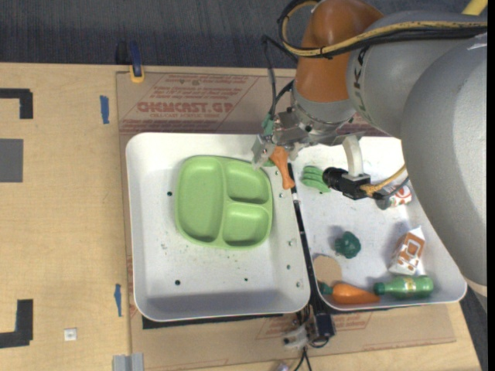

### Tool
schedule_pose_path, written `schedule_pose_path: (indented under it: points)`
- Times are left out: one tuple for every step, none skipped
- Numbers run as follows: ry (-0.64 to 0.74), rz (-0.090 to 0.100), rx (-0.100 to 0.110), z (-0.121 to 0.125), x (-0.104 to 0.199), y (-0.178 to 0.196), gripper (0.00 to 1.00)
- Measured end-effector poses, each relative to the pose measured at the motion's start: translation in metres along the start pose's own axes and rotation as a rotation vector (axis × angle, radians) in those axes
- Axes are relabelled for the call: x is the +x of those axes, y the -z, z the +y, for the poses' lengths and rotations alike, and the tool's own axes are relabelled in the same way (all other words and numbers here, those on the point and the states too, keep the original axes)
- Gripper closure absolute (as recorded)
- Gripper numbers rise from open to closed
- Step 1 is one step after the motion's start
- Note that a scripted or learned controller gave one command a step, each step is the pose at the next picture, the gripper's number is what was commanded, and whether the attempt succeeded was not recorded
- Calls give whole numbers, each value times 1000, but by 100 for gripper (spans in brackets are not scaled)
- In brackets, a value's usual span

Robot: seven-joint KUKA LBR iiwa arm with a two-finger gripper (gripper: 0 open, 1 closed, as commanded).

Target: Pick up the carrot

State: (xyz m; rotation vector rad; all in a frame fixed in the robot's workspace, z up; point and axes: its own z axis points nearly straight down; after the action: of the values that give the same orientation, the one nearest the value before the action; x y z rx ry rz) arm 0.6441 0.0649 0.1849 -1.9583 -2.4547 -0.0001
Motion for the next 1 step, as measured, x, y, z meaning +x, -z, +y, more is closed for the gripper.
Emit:
schedule_pose_path:
  points:
    - [-295, -1, -2, 15, 57, 11, 100]
